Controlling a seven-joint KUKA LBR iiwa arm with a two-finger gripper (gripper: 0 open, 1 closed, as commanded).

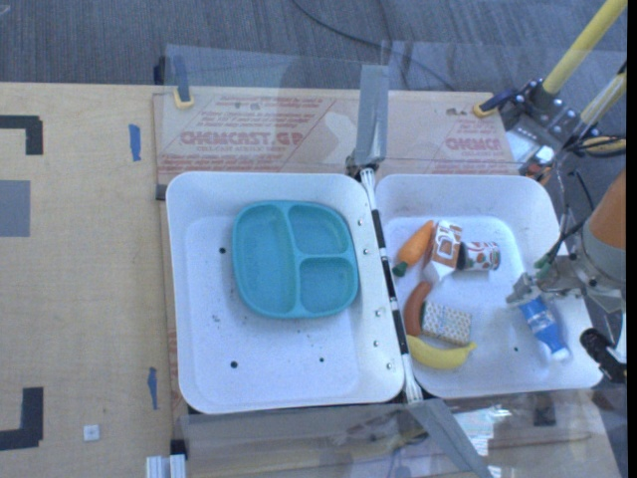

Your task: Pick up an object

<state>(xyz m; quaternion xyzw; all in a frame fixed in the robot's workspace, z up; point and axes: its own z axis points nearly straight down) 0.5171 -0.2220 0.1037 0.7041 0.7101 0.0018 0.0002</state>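
- I am watching the gripper (pixel 534 289) hovering at the right bin's (pixel 528 195) right side, just above the blue bottle (pixel 544 329); I cannot tell how its jaws are standing.
- I am worrying the bottle is lying too near the bin wall, so a descent could be clipping the rim or rolling it away.
- I am seeing the banana (pixel 440 353), sausage (pixel 415 308), carrot (pixel 415 246) and carton (pixel 445 249) crowding the bin's left half.
- I am finding open floor between that cluster and the bottle.
- I am noting the left bin (pixel 199 267) is carrying a teal plate (pixel 296 259), well apart.
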